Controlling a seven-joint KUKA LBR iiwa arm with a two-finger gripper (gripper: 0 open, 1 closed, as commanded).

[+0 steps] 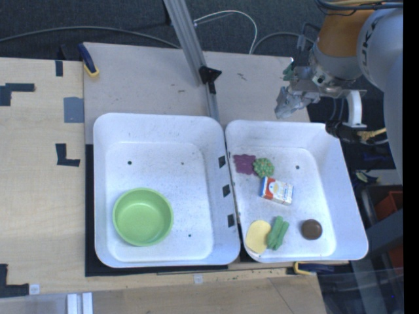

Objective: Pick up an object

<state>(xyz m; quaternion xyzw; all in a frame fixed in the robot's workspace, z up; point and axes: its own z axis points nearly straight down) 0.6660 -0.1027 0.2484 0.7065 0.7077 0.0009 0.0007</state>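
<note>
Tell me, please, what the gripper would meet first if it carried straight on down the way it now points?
Probably the far rim of the right bin, or the bench just behind it. The gripper hangs above that edge, pointing down. The purple piece lies nearer the camera, likely off that line; depth is hard to judge here.

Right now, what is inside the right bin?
The right bin holds a purple piece, green piece, small carton, yellow piece, green pod, brown ball. Nothing looks covered.
</note>
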